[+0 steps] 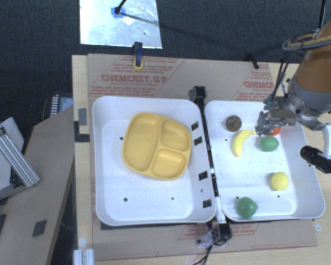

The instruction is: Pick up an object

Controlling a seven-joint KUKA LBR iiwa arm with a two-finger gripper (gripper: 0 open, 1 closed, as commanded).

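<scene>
Two shallow white bins sit side by side on a bench. The left bin point(107, 164) holds a yellow divided tray point(156, 145) near its middle. The right bin point(306, 200) holds a brown ball point(233, 123) near its back edge, a banana point(241, 142) just in front of it, a green fruit point(268, 143) beside the banana, a lemon point(279, 180) toward the right edge and a green ball point(246, 206) at the front edge. The gripper point(268, 125) hangs low over the back of the right bin, just above the green fruit, with something small and orange-red point(275, 131) at its tip. Its grip cannot be made out.
</scene>
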